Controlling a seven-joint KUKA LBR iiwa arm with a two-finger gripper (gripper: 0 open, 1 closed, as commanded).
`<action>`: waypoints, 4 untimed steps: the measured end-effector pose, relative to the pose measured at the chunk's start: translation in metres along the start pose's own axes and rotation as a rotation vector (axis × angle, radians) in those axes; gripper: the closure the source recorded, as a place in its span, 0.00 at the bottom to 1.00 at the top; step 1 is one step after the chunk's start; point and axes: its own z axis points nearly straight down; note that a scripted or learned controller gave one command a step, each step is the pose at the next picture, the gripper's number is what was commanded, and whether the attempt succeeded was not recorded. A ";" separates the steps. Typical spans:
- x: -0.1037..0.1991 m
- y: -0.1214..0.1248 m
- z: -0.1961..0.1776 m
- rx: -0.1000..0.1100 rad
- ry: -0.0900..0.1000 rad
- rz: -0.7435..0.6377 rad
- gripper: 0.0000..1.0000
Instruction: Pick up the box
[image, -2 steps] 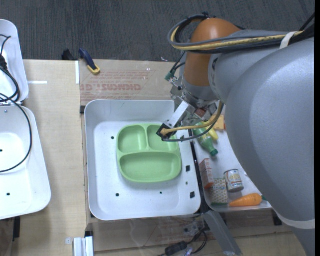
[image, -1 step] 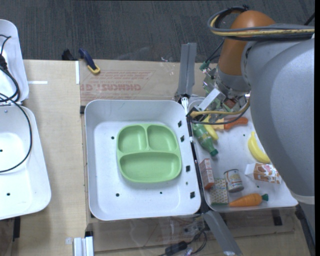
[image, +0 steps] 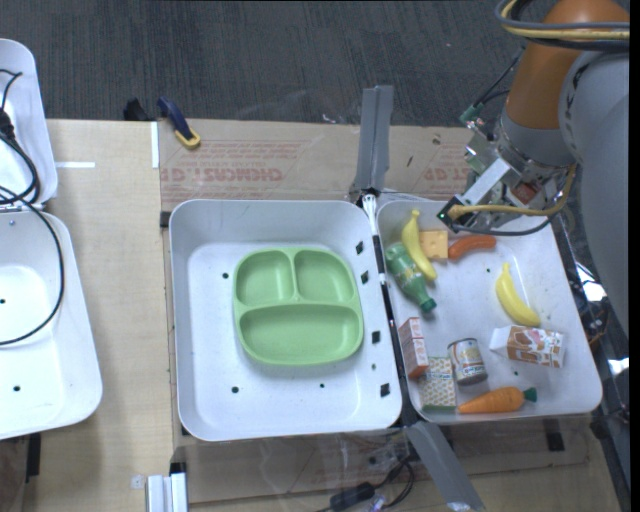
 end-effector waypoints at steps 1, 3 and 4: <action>0.029 -0.069 0.064 0.002 -0.002 0.035 1.00; 0.003 -0.124 0.063 0.002 -0.001 0.038 0.00; 0.009 -0.150 0.122 -0.027 0.006 0.043 0.00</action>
